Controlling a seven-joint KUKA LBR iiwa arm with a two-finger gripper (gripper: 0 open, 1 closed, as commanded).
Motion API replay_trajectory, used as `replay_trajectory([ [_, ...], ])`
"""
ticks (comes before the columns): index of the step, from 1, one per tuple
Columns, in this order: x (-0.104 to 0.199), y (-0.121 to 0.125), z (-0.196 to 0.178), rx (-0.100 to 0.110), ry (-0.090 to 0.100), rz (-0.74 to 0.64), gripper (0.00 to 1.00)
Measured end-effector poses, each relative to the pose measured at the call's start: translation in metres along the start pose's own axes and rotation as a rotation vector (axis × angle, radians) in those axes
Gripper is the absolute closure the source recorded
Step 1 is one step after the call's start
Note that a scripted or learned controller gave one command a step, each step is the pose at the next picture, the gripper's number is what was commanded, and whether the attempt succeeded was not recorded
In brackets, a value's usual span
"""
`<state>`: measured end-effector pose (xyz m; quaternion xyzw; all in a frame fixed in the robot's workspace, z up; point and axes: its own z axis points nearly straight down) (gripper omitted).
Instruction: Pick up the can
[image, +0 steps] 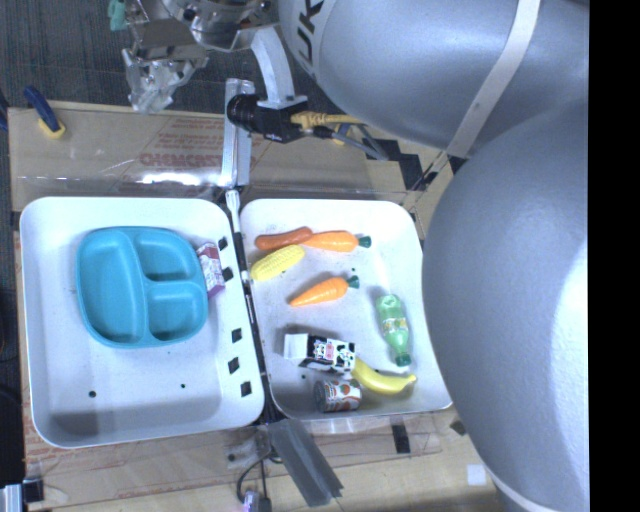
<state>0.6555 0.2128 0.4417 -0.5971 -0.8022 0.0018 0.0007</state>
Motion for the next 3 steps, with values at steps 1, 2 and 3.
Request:
replay_trajectory([
  [1,0.003,-0.077,0.035,-0.001,0.000,-0.141,1.00],
  [2,-0.005,-0.001,0.000,-0.002,-0.001,-0.194,1.00],
  [3,-0.003,-0.001,0.000,-0.001,-0.001,-0.414,1.00],
])
